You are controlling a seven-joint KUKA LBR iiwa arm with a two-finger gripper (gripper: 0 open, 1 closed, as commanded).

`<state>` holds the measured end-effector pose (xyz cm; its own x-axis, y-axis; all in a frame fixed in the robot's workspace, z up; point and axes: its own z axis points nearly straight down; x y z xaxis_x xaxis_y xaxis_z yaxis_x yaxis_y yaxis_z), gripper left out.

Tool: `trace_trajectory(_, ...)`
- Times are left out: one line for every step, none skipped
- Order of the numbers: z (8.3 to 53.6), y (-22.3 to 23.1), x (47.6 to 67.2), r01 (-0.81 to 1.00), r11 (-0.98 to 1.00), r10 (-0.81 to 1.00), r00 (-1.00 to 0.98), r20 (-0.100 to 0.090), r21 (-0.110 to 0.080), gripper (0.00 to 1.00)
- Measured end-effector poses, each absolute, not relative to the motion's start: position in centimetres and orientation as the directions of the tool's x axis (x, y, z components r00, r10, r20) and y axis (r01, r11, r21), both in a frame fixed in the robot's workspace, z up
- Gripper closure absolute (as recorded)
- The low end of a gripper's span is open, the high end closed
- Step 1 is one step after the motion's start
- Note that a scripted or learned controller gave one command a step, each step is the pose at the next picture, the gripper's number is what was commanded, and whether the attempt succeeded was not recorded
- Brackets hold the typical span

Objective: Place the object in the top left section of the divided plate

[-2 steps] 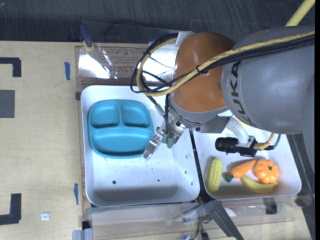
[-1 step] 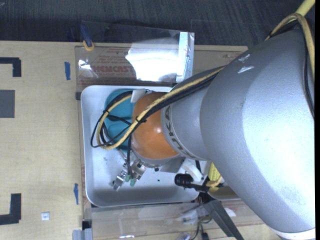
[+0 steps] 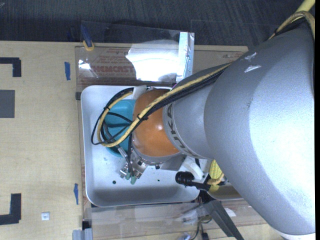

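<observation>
A teal plate point(image 3: 119, 118) lies in the upper left part of the white bin point(image 3: 95, 184); the arm's orange band and looping cables hide most of it, so its sections cannot be made out. My gripper point(image 3: 131, 173) hangs low over the bin floor just below the plate's near edge, pointing toward the bin's front. A small green bit point(image 3: 133, 181) sits at the gripper's tip, and I cannot tell whether it is held or lying on the floor. The grey arm covers the bin's right half.
A clear plastic sheet point(image 3: 150, 59) with glare stands behind the bin's far wall. The wooden bench point(image 3: 40, 134) spreads to the left, with black marks and blue tape strips point(image 3: 67, 70). The bin's front left floor is bare white.
</observation>
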<state>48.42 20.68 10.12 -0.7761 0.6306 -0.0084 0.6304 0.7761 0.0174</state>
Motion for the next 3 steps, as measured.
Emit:
trace_trajectory(37.8, 21.5, 48.1, 0.802, 0.597, 0.803, -0.597, -0.002, 0.01, 1.0)
trace_trajectory(39.3, 21.5, 48.0, 0.603, 0.798, 0.603, -0.798, -0.004, 0.004, 1.0)
trace_trajectory(38.5, 22.0, 47.9, 0.321, 0.947, 0.321, -0.947, 0.0, 0.0, 1.0)
